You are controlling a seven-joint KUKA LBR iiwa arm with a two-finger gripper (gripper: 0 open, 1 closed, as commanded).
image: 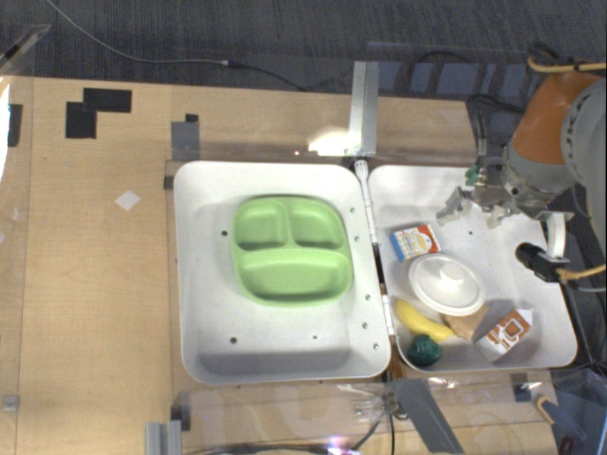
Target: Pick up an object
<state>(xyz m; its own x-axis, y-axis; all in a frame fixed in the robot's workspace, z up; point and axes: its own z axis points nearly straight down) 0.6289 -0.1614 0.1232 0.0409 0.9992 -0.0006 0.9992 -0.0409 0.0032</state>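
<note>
Now | gripper (pixel 477 204) spread open, grasping nothing | small carton (pixel 414 242) just below-left, apart

White bowl (pixel 446 285) upside down in right bin (pixel 531 354).

The right bin (pixel 493 183) lay bare along its back wall, while its front was crowded by a white bowl (pixel 446 285), banana (pixel 422 321), green ball (pixel 423 351) and 2 cartons.
</note>
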